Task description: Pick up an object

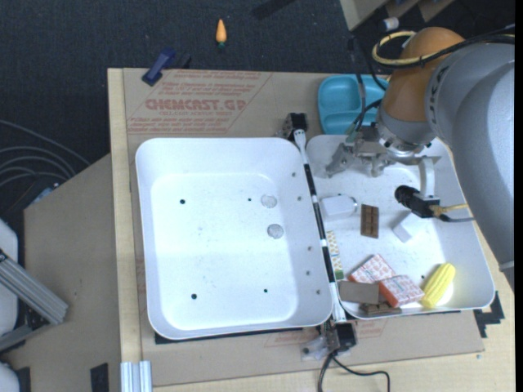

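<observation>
Camera view: your tool [357, 162] sits over the upper end of the right shallow white bin [425, 256], upper right of frame, hanging off the grey arm [482, 137]. Can't tell whether it's released or clenched.

Your pick candidates all lie in that bin:
- Flat white block [337, 206], just below the tool.
- Brown rectangular bar [369, 220], right beside the block.
- Small white cube [401, 230], near the bar's right.
- Lower end of the bin: yellow corn-cob-shaped piece [439, 284], two red-and-white patterned packets [374, 269], and a dark brown block [359, 292] touching them.

The left shallow white bin [212, 300] holds two clear round discs [275, 232] near its right wall. A teal plastic dish [343, 104] sits on the worktop [121, 243], above the right bin.
</observation>
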Motion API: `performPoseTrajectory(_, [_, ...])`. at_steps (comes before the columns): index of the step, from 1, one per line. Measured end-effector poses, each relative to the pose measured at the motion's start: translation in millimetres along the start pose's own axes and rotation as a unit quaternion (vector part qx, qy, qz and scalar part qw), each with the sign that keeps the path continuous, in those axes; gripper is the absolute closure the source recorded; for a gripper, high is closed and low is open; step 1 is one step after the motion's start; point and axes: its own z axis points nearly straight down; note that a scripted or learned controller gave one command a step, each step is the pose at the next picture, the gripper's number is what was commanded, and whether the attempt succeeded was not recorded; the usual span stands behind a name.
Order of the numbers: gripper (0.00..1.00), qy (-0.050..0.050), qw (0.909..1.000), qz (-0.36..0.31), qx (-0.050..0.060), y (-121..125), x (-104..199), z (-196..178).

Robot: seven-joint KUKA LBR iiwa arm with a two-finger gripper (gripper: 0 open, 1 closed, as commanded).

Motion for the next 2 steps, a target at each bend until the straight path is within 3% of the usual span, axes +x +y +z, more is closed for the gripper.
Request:
performPoseTrajectory(1, [0.0, 0.0, 1.0, 0.001, 0.002, -91, -33, -2])
performPoseTrajectory(2, [1.0, 0.001, 1.0, 0.001, 0.0, -91, -33, -12])
